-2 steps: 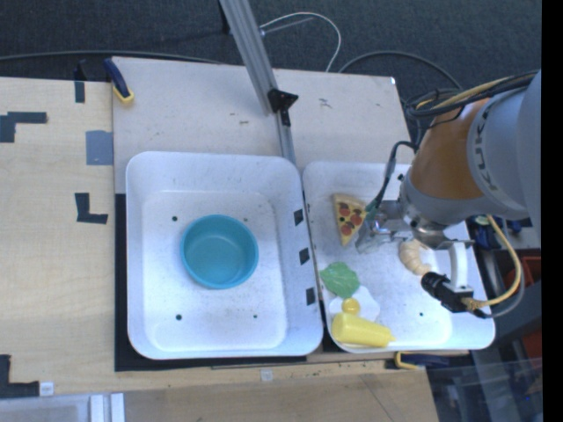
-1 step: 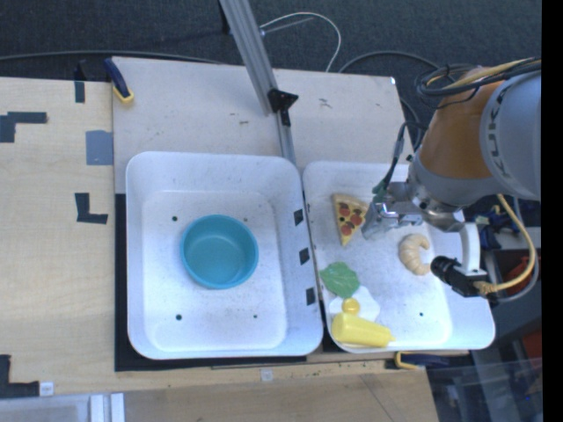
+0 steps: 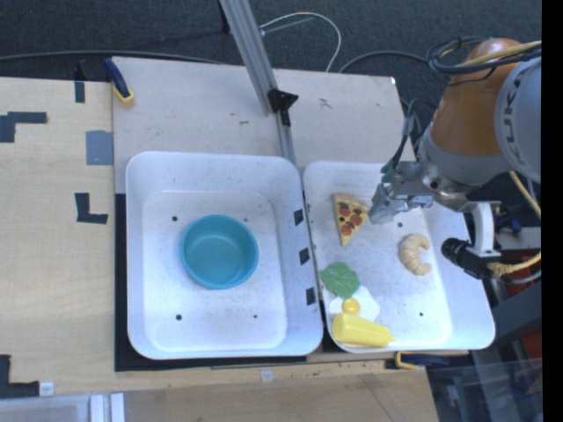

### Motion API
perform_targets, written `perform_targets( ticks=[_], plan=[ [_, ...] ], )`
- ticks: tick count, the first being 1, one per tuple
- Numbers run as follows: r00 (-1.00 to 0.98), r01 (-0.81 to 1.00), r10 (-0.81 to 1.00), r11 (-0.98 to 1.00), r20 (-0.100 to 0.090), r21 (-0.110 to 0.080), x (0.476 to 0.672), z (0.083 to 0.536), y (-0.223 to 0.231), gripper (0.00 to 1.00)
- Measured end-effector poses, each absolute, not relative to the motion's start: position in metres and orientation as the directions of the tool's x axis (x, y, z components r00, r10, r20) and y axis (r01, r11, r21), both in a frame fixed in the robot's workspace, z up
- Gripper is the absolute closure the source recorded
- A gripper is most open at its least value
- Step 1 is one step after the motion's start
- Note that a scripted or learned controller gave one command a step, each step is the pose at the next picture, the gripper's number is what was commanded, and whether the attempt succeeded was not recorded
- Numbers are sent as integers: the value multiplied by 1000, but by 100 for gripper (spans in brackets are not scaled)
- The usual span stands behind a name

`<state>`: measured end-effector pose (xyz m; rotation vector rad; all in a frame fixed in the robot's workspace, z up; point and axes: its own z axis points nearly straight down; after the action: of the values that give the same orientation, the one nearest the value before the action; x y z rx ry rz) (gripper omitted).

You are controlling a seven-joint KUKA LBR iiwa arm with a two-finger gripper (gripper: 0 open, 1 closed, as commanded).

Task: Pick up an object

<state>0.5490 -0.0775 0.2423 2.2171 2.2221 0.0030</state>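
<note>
In the right bin (image 3: 457, 323) lie a pizza slice (image 3: 348, 217), a croissant (image 3: 415, 253), a green leafy piece (image 3: 339, 280), a fried egg (image 3: 354, 307) and a yellow piece (image 3: 361, 331). My gripper (image 3: 387, 206) hangs over that bin's upper middle, just right of the pizza slice and above-left of the croissant. Nothing shows between its fingers. The left bin (image 3: 149, 183) holds a blue bowl (image 3: 219, 251).
A grey pole (image 3: 255, 51) slants down from the top to the bins' shared edge. Cables (image 3: 308, 25) lie on the bench behind the bins. Black clips (image 3: 303, 255) sit along the divide between the two bins.
</note>
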Motion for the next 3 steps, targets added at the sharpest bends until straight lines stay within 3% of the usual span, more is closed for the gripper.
perform_targets(
  ticks=[1,3],
  plan=[
    [-2,1000,1000,2,-1,5,550,295,-77,100],
    [-7,1000,1000,7,1,-3,531,269,37,100]
  ],
)
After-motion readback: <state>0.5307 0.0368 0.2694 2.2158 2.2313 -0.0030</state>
